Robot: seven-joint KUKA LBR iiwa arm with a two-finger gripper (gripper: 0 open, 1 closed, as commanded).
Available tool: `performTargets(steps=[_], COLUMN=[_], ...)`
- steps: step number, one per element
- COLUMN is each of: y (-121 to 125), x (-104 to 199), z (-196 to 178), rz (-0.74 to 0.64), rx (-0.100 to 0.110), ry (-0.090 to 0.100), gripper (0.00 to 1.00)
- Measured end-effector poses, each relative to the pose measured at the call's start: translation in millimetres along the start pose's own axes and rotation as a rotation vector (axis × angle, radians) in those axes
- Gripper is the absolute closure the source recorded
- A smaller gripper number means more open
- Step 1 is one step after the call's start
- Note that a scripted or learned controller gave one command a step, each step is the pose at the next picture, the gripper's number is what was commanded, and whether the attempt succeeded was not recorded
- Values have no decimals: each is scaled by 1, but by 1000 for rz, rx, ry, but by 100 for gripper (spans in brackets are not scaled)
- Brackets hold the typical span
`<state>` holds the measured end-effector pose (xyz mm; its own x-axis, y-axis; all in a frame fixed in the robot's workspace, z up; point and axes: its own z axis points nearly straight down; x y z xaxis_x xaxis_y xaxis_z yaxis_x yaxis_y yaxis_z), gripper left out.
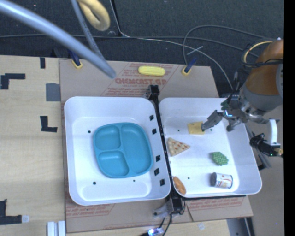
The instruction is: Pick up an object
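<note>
Left bin (76, 152): a blue plate (122, 150) with three compartments lies flat near the middle, nothing on it. Bench wood shows to the far left with black tape marks.

Behind the bins, on the cardboard sheet (133, 83) under them, a yellow banana-like piece (151, 71) lies by itself. A grey pole (60, 32) crosses the top left, blurred and cut off by the frame; a pale rounded thing (94, 13) beside it is too soft to identify.

Black clips (154, 117) run down the seam between the bins.

Right bin (239, 152), left to right: a small brown bun-like item (179, 185) sits against the near left corner, partly hidden by the rim. A pizza slice (177, 146) lies near the seam. A yellow cheese-like block (196, 128) sits farther back, its right edge covered by the gripper. A green lumpy item (220, 158) lies alone toward the right. A small can (221, 180) lies on its side near the front; label unreadable.

Gripper (210, 122): dark, low over the bin, its tip at the right edge of the block. Touching or just above it, cannot tell. Finger spread too dark and small to judge. Nothing visibly held.

Arm (262, 87): grey with orange band, enters from the right, partly cut off by the frame edge.
</note>
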<state>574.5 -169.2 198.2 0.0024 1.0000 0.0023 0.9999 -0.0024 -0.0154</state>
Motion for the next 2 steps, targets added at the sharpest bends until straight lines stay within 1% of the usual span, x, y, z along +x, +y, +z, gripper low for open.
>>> performTargets(steps=[1,2], y=[3,8], x=[0,4], z=[-9,37], rz=[-4,-5], rx=[-14,-10], ry=[-3,-2], gripper=[0,0])
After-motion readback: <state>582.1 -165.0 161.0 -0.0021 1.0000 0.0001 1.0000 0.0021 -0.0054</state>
